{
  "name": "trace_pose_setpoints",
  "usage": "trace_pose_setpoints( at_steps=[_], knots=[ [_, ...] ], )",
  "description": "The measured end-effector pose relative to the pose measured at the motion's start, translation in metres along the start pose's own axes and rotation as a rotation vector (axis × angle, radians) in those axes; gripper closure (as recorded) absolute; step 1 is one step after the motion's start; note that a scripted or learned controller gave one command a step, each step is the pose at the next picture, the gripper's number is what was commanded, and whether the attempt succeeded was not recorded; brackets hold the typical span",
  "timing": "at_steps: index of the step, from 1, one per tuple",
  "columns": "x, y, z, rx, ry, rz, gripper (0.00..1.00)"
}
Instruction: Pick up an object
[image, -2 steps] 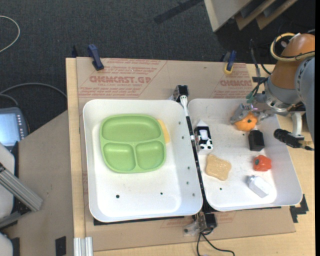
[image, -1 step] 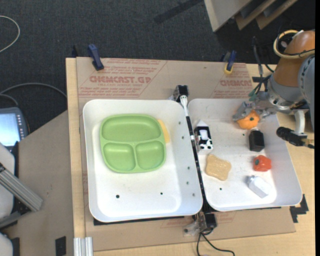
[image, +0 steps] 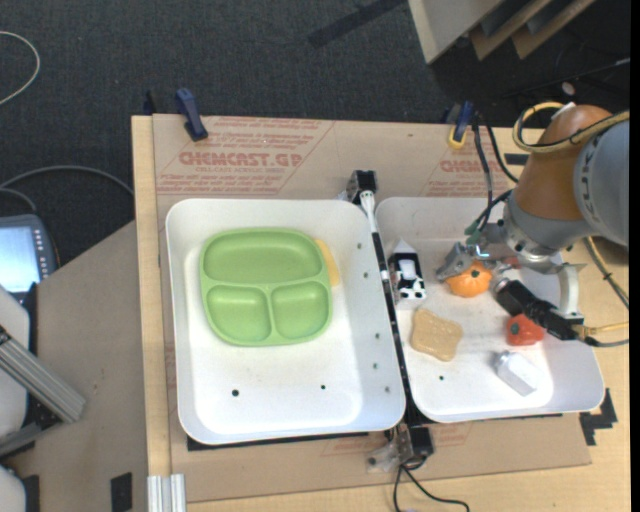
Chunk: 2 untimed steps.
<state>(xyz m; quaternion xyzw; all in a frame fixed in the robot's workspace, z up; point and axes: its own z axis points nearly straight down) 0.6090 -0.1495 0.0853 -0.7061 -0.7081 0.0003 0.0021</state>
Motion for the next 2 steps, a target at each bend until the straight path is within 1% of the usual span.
trace_pose_setpoints(
  at_steps=[1, 2],
  knots=[
    [0.087, -0.022, -0.104, -0.008, -0.001, -0.004, 1.00],
    [0.165, -0.013, -0.102, -0.005, -0.001, -0.005, 1.00]
  ],
)
